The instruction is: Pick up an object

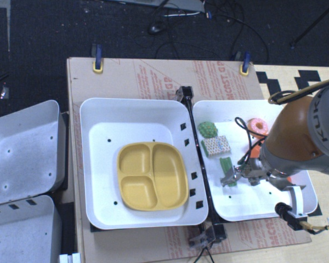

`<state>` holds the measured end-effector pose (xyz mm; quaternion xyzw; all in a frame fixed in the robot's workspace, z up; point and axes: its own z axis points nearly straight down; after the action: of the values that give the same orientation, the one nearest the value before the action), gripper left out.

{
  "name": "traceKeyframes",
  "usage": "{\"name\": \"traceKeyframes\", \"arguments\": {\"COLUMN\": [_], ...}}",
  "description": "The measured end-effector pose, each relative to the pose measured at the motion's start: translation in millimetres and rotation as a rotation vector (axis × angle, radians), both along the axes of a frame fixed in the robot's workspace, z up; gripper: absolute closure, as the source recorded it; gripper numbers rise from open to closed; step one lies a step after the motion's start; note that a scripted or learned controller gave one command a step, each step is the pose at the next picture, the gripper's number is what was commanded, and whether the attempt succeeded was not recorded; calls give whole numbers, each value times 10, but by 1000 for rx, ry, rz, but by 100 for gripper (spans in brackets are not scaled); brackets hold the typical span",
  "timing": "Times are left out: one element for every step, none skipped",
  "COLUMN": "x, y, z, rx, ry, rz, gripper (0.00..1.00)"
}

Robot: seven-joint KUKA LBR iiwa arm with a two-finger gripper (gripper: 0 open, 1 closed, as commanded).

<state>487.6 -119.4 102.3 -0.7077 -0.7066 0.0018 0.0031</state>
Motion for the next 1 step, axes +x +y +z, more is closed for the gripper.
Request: {"name": "traceKeyframes", "arguments": {"x": [17], "y": [-2], "z": [137], "rx": [-1], "ry": [-6], "rz": [-1], "gripper": [100]}}
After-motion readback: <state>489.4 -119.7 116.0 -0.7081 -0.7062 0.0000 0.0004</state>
